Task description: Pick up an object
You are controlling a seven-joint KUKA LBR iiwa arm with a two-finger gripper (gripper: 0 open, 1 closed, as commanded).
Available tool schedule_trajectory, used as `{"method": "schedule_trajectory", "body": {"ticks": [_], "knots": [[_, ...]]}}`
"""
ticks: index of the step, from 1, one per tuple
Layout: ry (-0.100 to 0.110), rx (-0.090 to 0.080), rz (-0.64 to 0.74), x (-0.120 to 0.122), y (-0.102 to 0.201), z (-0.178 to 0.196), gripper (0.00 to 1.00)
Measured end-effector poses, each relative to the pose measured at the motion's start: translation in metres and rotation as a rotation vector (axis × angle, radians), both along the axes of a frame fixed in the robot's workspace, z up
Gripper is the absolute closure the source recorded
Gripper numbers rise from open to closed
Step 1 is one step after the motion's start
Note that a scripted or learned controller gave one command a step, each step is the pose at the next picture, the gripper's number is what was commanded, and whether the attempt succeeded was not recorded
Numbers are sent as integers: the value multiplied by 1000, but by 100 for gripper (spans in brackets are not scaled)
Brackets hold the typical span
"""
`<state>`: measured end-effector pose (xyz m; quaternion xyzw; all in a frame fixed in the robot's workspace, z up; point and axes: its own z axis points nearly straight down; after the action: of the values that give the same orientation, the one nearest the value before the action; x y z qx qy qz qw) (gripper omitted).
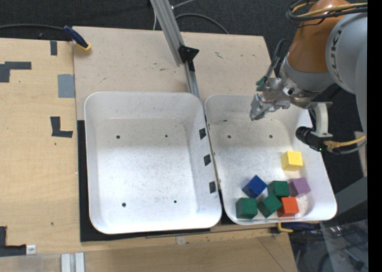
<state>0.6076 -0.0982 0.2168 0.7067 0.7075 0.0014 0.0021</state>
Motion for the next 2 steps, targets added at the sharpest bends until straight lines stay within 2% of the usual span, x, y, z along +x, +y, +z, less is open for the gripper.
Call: {"method": "schedule_trajectory", "body": {"ticks": [1,2], "knots": [[6,3,5,-17,53,13,100],[9,2,4,-36,99,3,100]]}}
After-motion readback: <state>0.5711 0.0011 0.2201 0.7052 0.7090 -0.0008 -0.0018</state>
